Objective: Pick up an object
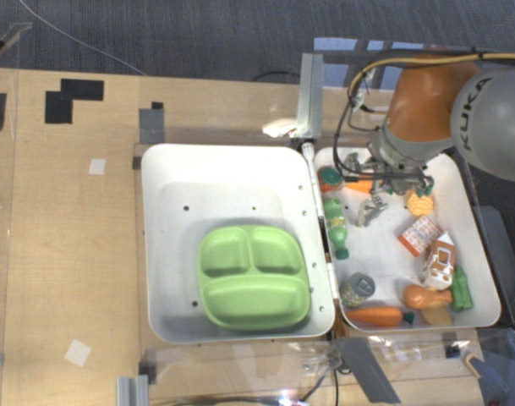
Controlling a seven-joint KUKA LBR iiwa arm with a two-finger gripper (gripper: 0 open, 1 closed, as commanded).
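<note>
While the metal gripper point(377, 206) hangs over glossy plastic toy food point(422, 237), its grip state is unclear.

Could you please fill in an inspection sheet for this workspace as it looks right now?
Surface: wooden bench bearing two white bins.
Job's things: right bin holds toy food: corn, carton, carrot, can.
Clutter: green divided tray in the left bin.
Grippers: gripper low over the right bin's far end; nothing seen between its fingers.
Cables: black cables looped beside the wrist.
Surroundings: dark carpet.
</note>
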